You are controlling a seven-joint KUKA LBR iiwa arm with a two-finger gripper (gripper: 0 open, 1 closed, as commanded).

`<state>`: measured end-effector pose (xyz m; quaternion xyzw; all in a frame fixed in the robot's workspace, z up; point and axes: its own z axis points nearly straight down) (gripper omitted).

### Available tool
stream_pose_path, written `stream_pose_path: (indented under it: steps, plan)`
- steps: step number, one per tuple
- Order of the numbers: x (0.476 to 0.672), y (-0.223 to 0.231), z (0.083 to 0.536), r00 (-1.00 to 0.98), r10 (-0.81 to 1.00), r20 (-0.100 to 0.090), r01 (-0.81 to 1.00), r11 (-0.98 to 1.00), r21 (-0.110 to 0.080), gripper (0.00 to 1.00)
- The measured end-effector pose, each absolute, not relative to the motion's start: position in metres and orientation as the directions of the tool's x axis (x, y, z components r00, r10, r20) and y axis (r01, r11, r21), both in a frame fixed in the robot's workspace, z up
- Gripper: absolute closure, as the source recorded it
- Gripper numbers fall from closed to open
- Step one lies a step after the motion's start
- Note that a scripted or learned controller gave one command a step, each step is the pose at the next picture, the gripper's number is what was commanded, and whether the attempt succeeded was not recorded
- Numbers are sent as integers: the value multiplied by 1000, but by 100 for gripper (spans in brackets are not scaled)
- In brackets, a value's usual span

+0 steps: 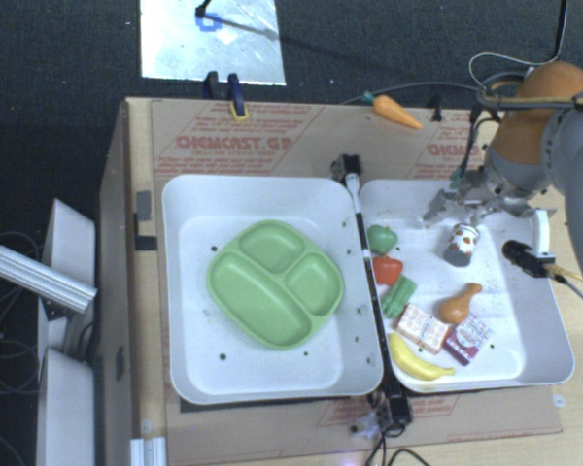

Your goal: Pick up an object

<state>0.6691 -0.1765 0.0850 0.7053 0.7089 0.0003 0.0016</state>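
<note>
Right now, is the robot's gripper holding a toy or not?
Gripper: over the right bin, just above a small grey can. I cannot tell whether it is open, shut, or gripping the can.

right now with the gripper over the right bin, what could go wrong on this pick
The gripper hangs just above a small grey can lying near the bin's far end; a round can may roll away from the fingers. The other toys, such as the banana and chicken leg, crowd together, so a grasp there might catch a neighbour.
</note>
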Motion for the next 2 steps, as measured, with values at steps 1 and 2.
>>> stream_pose_path:
  steps: [1, 2]
  plan:
    - [669, -188, 85, -1, 1000, -2, 1000, 1, 3, 0]
    - [669, -193, 86, -1, 1000, -2, 1000, 1, 4, 0]
